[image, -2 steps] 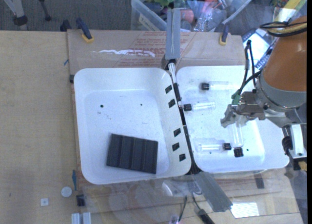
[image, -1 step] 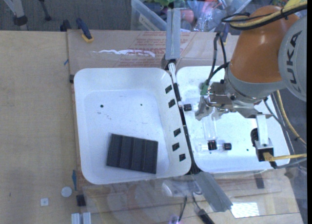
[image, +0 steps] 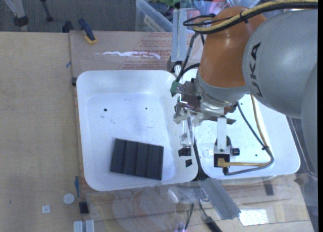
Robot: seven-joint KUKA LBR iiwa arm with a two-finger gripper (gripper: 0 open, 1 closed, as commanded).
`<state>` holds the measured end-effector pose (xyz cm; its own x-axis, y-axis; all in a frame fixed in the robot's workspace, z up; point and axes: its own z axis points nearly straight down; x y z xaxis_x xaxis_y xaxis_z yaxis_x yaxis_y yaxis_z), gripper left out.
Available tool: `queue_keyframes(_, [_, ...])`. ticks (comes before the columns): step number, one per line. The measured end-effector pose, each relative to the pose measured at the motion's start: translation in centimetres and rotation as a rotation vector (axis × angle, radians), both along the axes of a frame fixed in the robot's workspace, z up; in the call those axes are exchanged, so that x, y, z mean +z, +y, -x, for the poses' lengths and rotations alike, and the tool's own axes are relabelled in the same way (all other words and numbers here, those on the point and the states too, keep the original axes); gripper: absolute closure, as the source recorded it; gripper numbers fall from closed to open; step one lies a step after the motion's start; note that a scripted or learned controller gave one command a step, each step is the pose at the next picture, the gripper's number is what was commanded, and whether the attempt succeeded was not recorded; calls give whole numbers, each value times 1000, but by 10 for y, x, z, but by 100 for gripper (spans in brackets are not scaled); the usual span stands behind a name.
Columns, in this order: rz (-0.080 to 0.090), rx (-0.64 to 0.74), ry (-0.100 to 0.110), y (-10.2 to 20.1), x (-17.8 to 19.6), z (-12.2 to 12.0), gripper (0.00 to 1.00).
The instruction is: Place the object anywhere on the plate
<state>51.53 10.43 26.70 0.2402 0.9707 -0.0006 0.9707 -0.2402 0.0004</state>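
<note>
1. Camera view, from above the bench: the gripper [image: 185, 147] hung over the seam where the left bin [image: 101, 87] met the right bin [image: 285, 150], just right of the frame's centre, as I watched from the remote desk.
2. I could not tell whether the pincer stood wide or narrow; the wrist hardware crowded that spot. I saw nothing carried by it.
3. The grey arm [image: 275, 59] filled the upper right of the frame, and its orange band [image: 222, 49] sat directly above the wrist.
4. The object, a black ribbed slab [image: 137, 158], lay flat on the floor of the left bin, in the lower middle of the frame. It sat near the bin's lower rim, well apart from the gripper and to its lower left.
5. I judged the task to be at the reach-and-pick step, with the slab not yet lifted and no placing begun.
6. By my reading, the next move called for a shift toward the lower left of the frame and a descent over the slab. The grasp would go across its narrow side or along an edge, since the slab lay low and flat.
7. The slab looked dark and matte, rectangular, with parallel grooves dividing it into about four bars. It was turned slightly off square with the bin walls.
8. I could not pick out with any confidence which item was to serve as the plate.
</note>
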Motion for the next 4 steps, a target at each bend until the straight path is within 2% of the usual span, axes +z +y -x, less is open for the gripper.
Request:
queue_keyframes(1, [0,-111,1,55,35,1,100])
queue_keyframes(2, [0,-106,0,103,52,3,100])
queue_keyframes(3, [0,-31,1,121,71,-60,100])
queue_keyframes(4, [0,-268,-1,121,85,-62,100])
